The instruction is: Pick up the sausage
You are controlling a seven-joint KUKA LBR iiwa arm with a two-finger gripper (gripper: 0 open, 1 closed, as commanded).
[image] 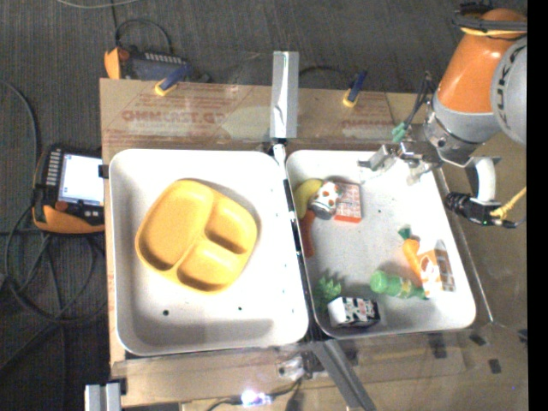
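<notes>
The sausage (306, 235) is a thin red-brown stick lying along the left wall of the right bin (385, 204), just below a yellow fruit (305, 193). My gripper (396, 163) hangs over the bin's far right corner, well to the right of the sausage and apart from it. Its fingers (375, 160) stand open with nothing between them.
The right bin also holds a small can (323, 202), a red-and-white box (347, 202), a carrot (413, 253), an orange packet (437, 268), a green bottle (392, 283), a black-and-white carton (354, 312) and a green toy (326, 291). A yellow divided plate (199, 234) lies in the left bin (128, 306).
</notes>
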